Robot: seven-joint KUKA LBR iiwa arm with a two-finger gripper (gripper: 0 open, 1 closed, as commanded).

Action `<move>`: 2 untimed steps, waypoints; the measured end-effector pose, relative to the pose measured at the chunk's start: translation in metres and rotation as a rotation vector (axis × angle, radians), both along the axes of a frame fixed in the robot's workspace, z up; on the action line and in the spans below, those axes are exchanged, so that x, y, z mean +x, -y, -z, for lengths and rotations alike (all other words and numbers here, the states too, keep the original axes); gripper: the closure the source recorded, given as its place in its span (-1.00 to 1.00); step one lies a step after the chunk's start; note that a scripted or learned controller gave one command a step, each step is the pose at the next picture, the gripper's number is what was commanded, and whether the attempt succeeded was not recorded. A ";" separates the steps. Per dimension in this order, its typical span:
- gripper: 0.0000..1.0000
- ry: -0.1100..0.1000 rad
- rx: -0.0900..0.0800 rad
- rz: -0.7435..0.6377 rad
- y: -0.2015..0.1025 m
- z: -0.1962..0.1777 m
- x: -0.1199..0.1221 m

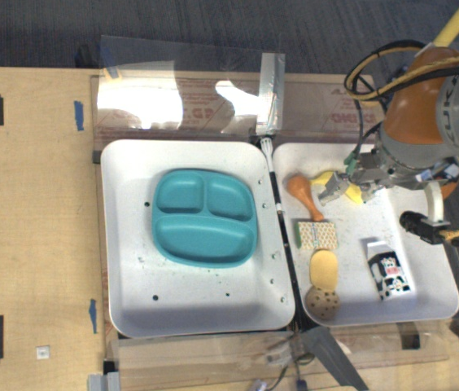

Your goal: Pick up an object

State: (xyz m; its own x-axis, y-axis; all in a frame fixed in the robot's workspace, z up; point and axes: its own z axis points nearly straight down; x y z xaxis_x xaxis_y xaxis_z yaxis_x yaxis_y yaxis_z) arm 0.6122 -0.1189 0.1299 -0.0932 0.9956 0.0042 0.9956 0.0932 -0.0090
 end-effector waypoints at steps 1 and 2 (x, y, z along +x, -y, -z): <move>-1.00 0.014 -0.005 -0.060 0.013 0.043 0.012; -1.00 0.022 -0.003 -0.288 -0.053 -0.061 0.049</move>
State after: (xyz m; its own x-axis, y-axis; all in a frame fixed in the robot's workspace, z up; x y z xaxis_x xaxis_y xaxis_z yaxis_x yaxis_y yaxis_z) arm 0.6613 -0.0659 0.1907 -0.3724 0.9281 -0.0041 0.9280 0.3724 0.0114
